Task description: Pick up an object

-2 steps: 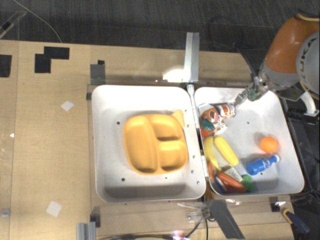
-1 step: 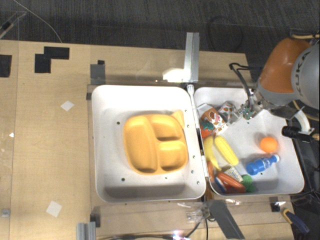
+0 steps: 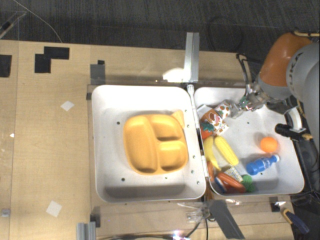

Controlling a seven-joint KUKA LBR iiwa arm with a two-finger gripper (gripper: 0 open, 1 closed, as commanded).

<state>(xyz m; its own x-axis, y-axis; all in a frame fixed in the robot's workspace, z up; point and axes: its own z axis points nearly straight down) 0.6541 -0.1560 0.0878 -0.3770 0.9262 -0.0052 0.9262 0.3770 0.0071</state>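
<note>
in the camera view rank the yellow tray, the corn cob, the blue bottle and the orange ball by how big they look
1. yellow tray, by far the largest
2. corn cob
3. blue bottle, close to the corn cob in length, so those two are a near tie
4. orange ball, the smallest

No readable text, labels, brands or numbers anywhere. Printed packet (image 3: 216, 120) at the right bin's (image 3: 287, 184) far left has colourful graphics, too blurred to read.
</note>
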